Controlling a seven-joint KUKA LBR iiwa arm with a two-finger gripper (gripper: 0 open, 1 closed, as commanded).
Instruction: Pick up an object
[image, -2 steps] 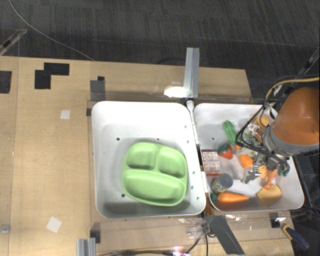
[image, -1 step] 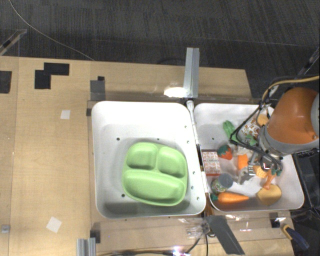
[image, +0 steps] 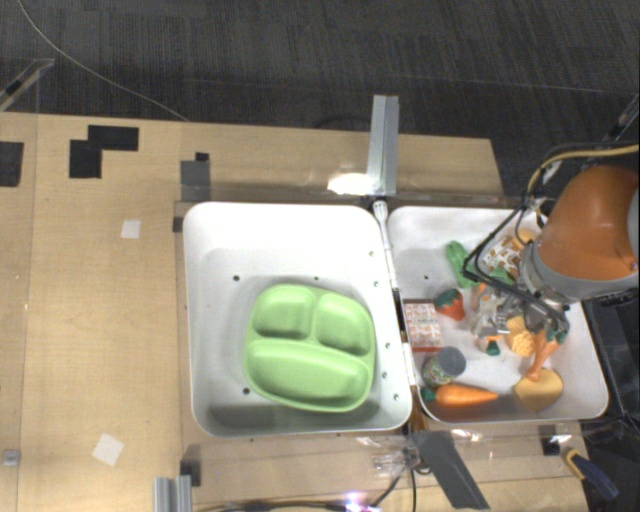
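My gripper (image: 497, 325) reaches down into the right bin (image: 420, 232) from under the orange-banded wrist, among a heap of small toy foods. Right around it lie an orange piece (image: 521, 341) and a small red piece (image: 450, 304). A long orange carrot (image: 465, 396) rests along the bin's front wall, with a yellow pear-shaped toy (image: 538, 388) to its right. A green item (image: 459, 258) lies toward the back of the bin. Cables and the wrist hide the fingertips.
The left bin (image: 215, 300) bears a green three-compartment plate (image: 310, 346). A small patterned box (image: 422, 324) and a grey round can (image: 445, 364) lie by the divider between the bins. A metal post (image: 384, 145) stands behind the bins.
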